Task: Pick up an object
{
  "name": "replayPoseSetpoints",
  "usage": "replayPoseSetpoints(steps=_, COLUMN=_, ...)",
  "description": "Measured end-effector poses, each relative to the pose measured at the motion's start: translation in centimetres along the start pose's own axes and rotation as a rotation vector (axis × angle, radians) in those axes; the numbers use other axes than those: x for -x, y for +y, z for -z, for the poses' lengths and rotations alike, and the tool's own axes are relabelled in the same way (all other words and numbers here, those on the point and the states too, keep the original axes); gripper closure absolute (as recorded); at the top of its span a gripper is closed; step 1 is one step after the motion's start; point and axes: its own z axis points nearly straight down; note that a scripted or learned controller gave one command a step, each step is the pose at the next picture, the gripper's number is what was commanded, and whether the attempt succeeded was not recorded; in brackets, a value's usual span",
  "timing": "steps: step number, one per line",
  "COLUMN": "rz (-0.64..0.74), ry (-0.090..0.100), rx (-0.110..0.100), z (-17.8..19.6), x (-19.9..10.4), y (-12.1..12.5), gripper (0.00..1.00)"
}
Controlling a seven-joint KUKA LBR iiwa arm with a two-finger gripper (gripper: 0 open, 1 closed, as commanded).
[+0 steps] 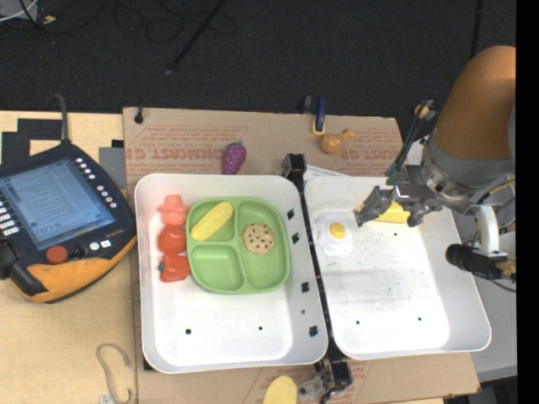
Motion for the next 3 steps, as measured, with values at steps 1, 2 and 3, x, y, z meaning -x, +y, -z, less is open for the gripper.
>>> replayPoseSetpoints(steps=1, rz=0.0, ry=0.0, rx=-0.004, z=-4.4, x=0.0, y=-0.2, gripper=0.0)
replayPoseSetpoints(steps=2, rz=0.0, ry=0.001, rx=-0.005, z=-10.2, x=0.0, y=0.6, gripper=0.0)
replayPoseSetpoints(steps=3, rz=0.0, ry=0.001, rx=-0.003, z=-16.4, x=-0.3, y=1.2, gripper=0.0)
